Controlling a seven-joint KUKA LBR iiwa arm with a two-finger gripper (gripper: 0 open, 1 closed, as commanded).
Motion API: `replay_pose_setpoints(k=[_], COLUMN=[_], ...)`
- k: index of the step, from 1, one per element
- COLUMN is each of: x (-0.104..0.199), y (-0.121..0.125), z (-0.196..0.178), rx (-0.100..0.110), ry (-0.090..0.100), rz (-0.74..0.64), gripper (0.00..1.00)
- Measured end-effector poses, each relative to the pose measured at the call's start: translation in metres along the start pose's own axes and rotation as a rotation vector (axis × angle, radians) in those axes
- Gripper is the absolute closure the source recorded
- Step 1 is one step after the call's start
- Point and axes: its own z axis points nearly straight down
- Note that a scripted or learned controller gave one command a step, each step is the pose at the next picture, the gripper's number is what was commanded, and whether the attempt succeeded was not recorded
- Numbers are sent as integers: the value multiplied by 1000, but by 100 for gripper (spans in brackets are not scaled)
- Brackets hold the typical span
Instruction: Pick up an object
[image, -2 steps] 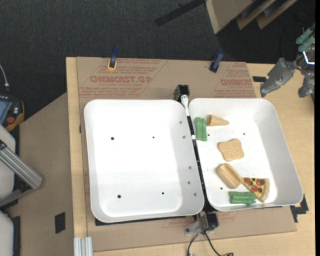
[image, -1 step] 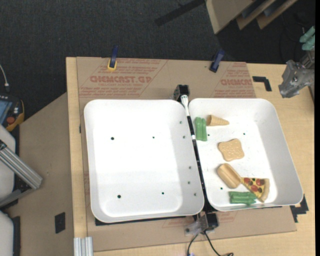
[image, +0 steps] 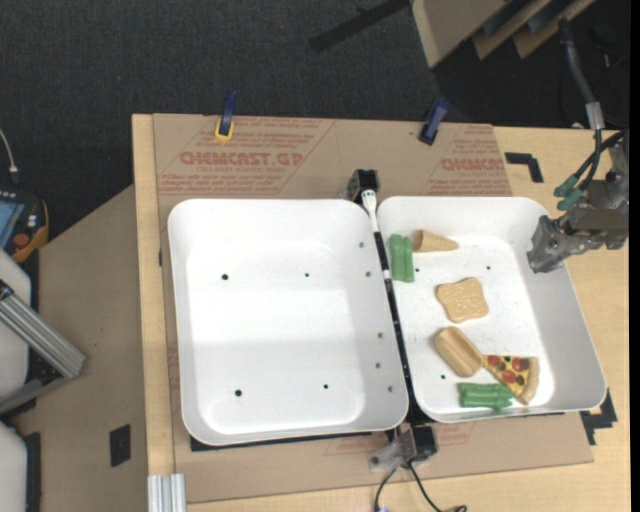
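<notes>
The right bin (image: 560, 310) holds several toy foods. A green stick (image: 401, 258) lies along its left wall, and a small tan cone piece (image: 433, 241) sits beside it. A tan cracker (image: 462, 299) rests mid-bin, with a tan bread roll (image: 457, 352) below it. A pizza slice (image: 515, 373) and a green bean pod (image: 486, 396) lie near the front edge. My gripper (image: 547, 253) hangs at the bin's right rim, well right of the cracker, with nothing visible in it.
The left bin (image: 200, 300) sits beside the right one on a cardboard-covered bench. Blue clamps (image: 433, 121) and a yellow-blue clamp (image: 226, 120) hold the board at the back. Cables hang above the wrist at the right.
</notes>
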Motion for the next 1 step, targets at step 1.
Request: replay_pose_setpoints(k=[1], x=[2], y=[1], z=[-6], rx=[-11], ry=[-1], rz=[-4], gripper=[0])
